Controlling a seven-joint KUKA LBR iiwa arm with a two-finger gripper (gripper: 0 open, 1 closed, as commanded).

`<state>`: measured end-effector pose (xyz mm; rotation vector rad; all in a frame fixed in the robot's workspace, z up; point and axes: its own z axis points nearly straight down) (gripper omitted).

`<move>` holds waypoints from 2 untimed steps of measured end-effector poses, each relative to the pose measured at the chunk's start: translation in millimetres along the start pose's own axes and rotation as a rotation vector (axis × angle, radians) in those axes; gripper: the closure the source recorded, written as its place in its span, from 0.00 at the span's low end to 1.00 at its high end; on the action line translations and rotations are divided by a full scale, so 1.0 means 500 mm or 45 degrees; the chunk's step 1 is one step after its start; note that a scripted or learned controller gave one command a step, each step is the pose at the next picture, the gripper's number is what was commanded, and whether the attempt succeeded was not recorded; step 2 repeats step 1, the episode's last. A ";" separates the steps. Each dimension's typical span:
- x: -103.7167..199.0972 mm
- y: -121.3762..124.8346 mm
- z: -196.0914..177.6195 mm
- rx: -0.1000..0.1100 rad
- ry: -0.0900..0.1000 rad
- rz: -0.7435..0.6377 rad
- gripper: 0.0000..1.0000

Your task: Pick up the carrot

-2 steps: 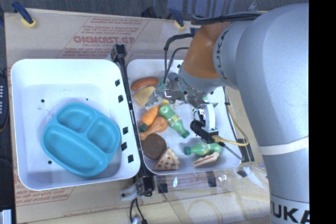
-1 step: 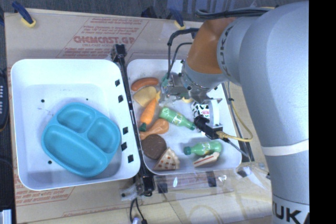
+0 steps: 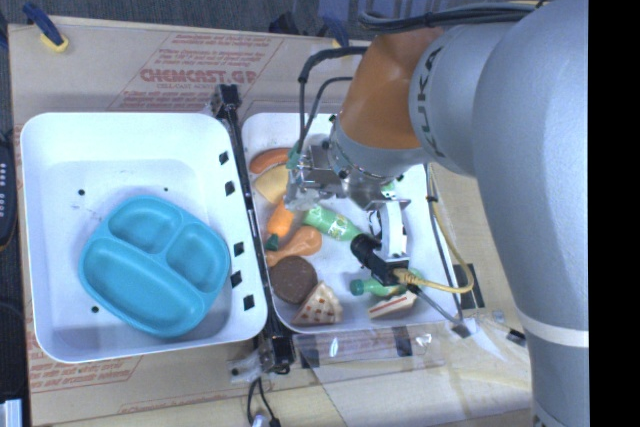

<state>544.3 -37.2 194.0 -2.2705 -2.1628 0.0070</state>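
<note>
The carrot, a small orange toy with a green end, lies near the left wall of the right bin. My gripper hangs from the grey and orange arm directly over the left half of that bin, just above and slightly right of the carrot. The arm's bulk hides the bin's far right part and much of the gripper itself. I see nothing held in it.
Around the carrot lie another orange piece, a green bottle-like toy, a brown round cookie, a pizza slice, a sandwich wedge and a bun. A blue divided plate sits in the left bin.
</note>
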 end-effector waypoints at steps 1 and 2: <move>0.095 -0.102 0.009 0.011 0.001 0.510 1.00; 0.095 -0.102 0.009 0.011 0.001 0.510 1.00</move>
